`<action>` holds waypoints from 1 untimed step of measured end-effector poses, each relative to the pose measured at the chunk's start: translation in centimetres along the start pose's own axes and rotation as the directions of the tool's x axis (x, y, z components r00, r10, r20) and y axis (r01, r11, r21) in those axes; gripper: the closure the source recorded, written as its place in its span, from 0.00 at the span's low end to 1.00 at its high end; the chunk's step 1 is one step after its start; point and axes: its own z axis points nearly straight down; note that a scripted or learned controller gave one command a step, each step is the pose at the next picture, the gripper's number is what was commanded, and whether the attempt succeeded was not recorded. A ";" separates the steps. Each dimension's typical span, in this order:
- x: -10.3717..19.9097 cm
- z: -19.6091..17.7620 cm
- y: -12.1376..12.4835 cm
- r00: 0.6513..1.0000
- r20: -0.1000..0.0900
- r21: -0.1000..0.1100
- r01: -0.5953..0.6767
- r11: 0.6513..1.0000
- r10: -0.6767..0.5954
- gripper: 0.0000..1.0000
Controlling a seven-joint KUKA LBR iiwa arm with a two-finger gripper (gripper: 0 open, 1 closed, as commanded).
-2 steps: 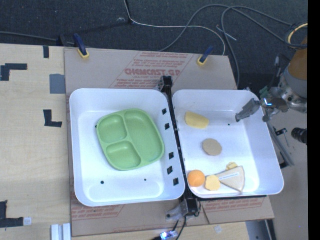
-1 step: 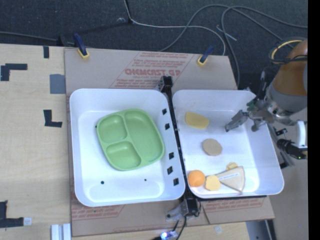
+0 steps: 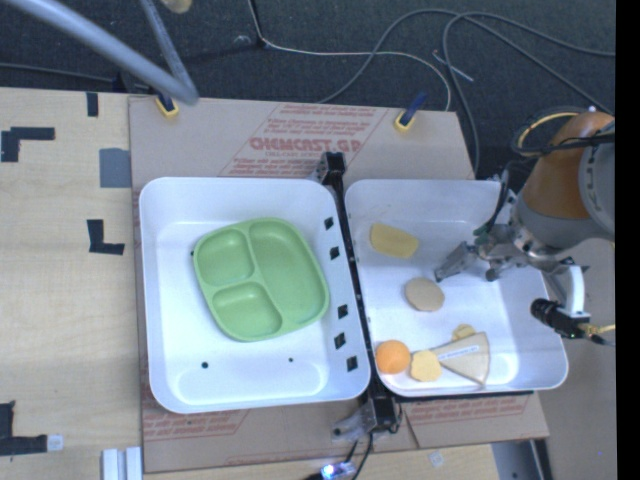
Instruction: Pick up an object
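Camera view caught the approach: gripper (image 3: 462, 261), fingers apart and empty, needed lowering onto the round tan piece (image 3: 425, 294) at lower right

Dark carpet floor (image 3: 330, 8) with loose cables (image 3: 420, 28) beyond a wooden bench (image 3: 60, 298).

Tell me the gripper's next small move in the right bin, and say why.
Probably ease the gripper a little toward the round tan piece and lower over it. The gripper sits in the right bin just up and right of that piece, with nothing between its fingers, and the yellow block lies farther off.
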 end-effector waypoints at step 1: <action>0.0 -1.4 0.2 1.000 0.001 -0.005 0.001 1.000 -0.001 1.00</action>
